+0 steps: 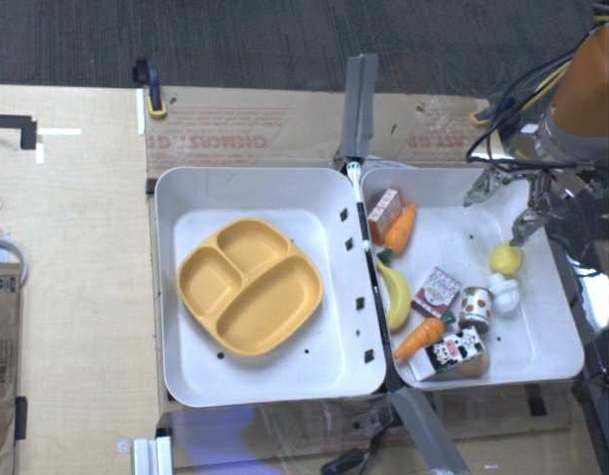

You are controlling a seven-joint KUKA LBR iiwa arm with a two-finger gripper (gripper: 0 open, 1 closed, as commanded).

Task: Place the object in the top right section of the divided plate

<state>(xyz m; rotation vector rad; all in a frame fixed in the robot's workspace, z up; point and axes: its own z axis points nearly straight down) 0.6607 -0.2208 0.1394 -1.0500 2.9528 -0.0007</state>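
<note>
From my remote seat: the arm [586, 87] reaches in from the right and its gripper [502, 211] hangs over the upper part of the right bin [571, 359], fingers spread apart with nothing between them. Just below the gripper lies a small yellow ball [505, 258], near a white lump [503, 294]; my guess is the ball is the object meant, though the task sentence does not name it. The yellow divided plate [250, 285] sits in the left bin [170, 295], all three sections bare, so nothing has been placed yet. Other clutter in the right bin: a banana [394, 295], two carrots [400, 225] [420, 337], a small red carton [382, 209], a patterned box [437, 290], a little can [474, 307] and a cow-print carton [451, 352]. Risks as I judge them: the ball is round and may squirt out as the fingers close; the white lump sits close enough to get nudged or pinched along; the plate lies skewed, so the top right section is easy to misjudge, and a dropped ball could roll over the divider.
</note>
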